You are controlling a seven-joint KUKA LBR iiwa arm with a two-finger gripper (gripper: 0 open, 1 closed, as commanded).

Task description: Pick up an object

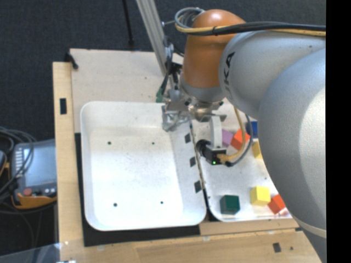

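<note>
1. Light is even and fairly bright, falling from above; the left bin (137,163) reads clean white with no hard glare.
2. The arm (274,81) carries a soft sheen on its grey shell and a dull highlight on the orange band (211,48).
3. Shadows are weak and diffuse, darkest under the arm over the right bin (241,212).
4. The floor (55,15) is dark and low in detail.
5. Focus is slightly soft throughout; small blocks look grainy, and the near arm is blurred at its edges.
</note>
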